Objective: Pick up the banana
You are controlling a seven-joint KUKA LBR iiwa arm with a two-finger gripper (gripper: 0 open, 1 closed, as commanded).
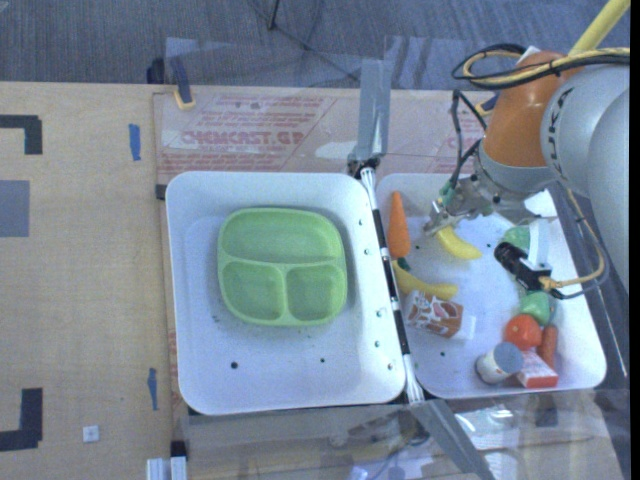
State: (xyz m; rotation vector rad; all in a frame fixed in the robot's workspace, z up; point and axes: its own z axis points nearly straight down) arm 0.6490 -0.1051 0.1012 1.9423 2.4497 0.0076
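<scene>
The small yellow banana [459, 245] lies in the right white bin [585, 373], near its top edge. The pincer [447, 214] hangs just above it; its grip is unclear. Open floor lies below.

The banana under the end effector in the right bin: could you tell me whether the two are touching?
Cannot tell. In the camera view the end effector sits right over the banana's upper end, overlapping it, without showing plain contact or a gap.
</scene>
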